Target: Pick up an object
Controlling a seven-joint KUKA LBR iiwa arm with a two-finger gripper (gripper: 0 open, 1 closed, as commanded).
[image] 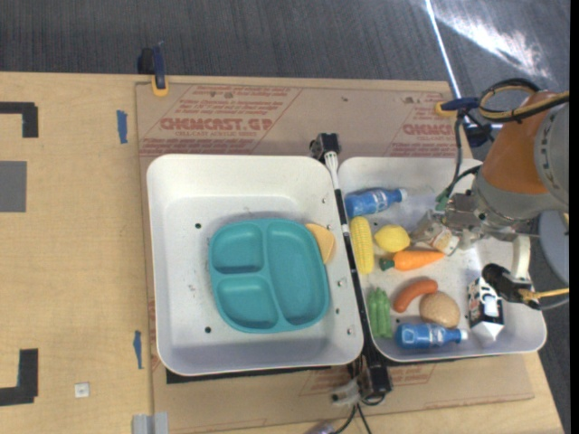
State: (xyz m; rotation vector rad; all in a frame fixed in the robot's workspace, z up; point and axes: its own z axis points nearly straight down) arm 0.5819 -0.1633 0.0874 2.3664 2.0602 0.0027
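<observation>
The right bin [534, 333] holds several toy foods. A blue bottle [373, 201] lies at its back left, with a yellow corn cob [361, 244] and a lemon [392, 238] just in front. An orange carrot [418, 260], a red sausage [414, 293], a tan potato [441, 310], a green vegetable [379, 312] and a second blue bottle [431, 335] fill the middle and front. A black-and-white carton [486, 307] stands at the right. My gripper [444, 231] hangs low over the bin's middle, just above the carrot's right end and right of the lemon.
The left bin [181, 242] carries a teal divided plate [269, 274] with a yellow-orange piece [323, 240] at its right edge. A clamp [325, 146] sits at the back where the bins meet. The arm's orange band [517, 156] overhangs the right bin's back right corner.
</observation>
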